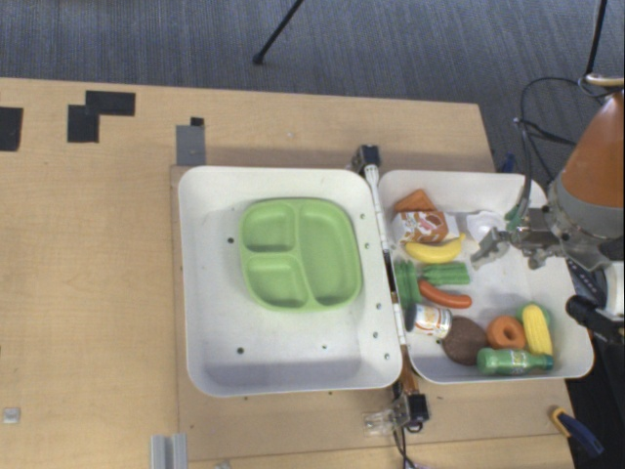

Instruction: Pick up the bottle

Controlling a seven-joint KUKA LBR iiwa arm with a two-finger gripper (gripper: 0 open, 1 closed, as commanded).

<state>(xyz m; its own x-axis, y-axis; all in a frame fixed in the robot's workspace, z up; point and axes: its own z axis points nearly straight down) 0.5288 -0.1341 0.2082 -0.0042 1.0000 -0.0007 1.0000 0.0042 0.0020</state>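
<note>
The bottle (515, 362) is green with a printed label. It lies on its side along the front wall of the right bin (582, 360), just below a donut (506, 332) and a corn cob (536, 328). My gripper (493, 245) hangs over the middle of the right bin, above and behind the bottle and well apart from it. It sits right of a banana (435, 252). Nothing shows in its grasp.
The right bin also holds a brown potato (466, 340), a can (430, 320), a red sausage (445, 296), green vegetables (444, 274), a white packet (422, 227) and an orange wedge (418, 203). A green divided plate (298, 254) lies in the left bin (210, 360).
</note>
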